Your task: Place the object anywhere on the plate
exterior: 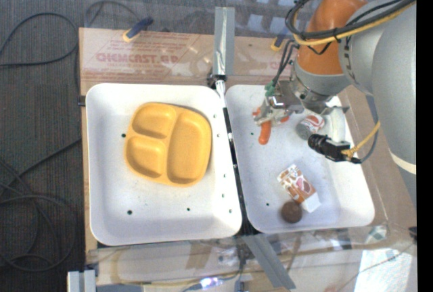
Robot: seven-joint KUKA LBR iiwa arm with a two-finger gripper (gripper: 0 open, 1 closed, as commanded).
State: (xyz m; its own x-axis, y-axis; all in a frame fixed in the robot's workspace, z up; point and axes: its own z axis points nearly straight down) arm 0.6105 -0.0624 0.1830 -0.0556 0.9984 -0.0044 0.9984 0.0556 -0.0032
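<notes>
The tool hangs over the upper left part of the right-hand shallow white bin, just above a small orange carrot-shaped object that lies on the bin floor. Its tip seems to touch or nearly touch the object's upper end, but whether it is clenched on it or released I cannot tell from this slant. The yellow three-compartment plastic plate sits in the middle of the left-hand shallow white bin, well apart from the object, with the ridge between the two bins in the way.

To do this step well, I judge the grasp should straddle the object across its narrow width, near its middle, not its end, so it does not pivot or slip. Then lift clear of the ridge before crossing, and lower over the plate's large compartment, the easiest target. A red-and-white wrapped packet and a dark brown ball lie near the bin's lower edge, out of the path
</notes>
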